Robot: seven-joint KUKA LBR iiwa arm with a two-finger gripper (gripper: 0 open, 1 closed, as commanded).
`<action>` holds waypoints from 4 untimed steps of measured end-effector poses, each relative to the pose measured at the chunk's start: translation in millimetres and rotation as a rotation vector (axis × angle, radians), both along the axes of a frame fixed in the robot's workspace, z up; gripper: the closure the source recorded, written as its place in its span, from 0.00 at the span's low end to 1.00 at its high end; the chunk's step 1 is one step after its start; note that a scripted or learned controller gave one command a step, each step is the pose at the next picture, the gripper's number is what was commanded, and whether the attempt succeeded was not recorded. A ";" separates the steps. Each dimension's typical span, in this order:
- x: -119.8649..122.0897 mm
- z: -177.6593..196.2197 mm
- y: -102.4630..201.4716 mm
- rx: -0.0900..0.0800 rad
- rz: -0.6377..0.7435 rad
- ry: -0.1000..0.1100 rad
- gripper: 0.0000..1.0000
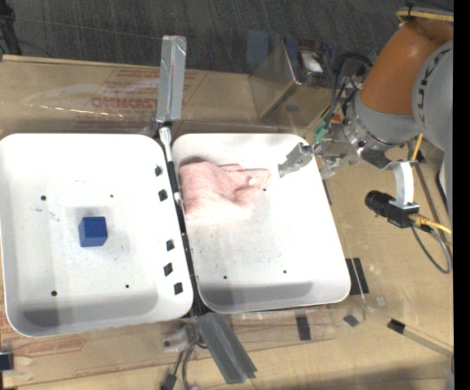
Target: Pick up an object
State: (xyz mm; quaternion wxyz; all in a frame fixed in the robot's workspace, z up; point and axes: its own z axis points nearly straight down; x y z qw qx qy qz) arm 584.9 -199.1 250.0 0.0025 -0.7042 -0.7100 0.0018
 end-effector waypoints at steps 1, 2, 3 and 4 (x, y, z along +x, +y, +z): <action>27.4 -144.3 1.9 0.000 0.075 0.001 0.00; 27.6 -157.2 17.1 -0.001 0.078 -0.003 0.00; 65.2 -155.7 56.2 -0.002 0.226 -0.008 0.00; 44.2 -157.2 75.2 -0.001 0.277 -0.005 0.00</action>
